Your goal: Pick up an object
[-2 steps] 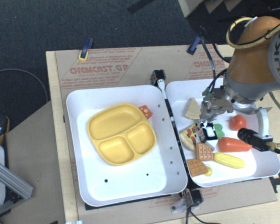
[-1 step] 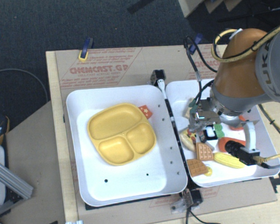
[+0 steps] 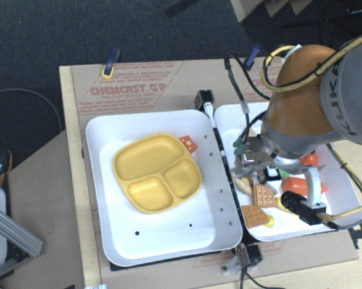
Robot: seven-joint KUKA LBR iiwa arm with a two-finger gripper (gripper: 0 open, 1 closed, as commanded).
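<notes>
My gripper (image 3: 247,161) hangs low over the left side of the right bin (image 3: 228,116), under the grey and orange wrist. Just below it lie two tan waffle pieces, one (image 3: 264,195) beside the other (image 3: 254,215), with a small yellow piece (image 3: 270,221) at the bin's front. An orange carrot-like item (image 3: 294,185) lies to the right of the waffles, and a red-orange piece (image 3: 310,159) shows past the wrist. A green bit (image 3: 238,144) peeks out at the gripper's left. The wrist hides much of this bin.
The left bin (image 3: 104,195) holds a yellow divided plate (image 3: 157,172) and a small orange-red block (image 3: 188,144) at the plate's upper right corner. A black clamp (image 3: 204,99) sits at the back between the bins. Cables loop behind the arm.
</notes>
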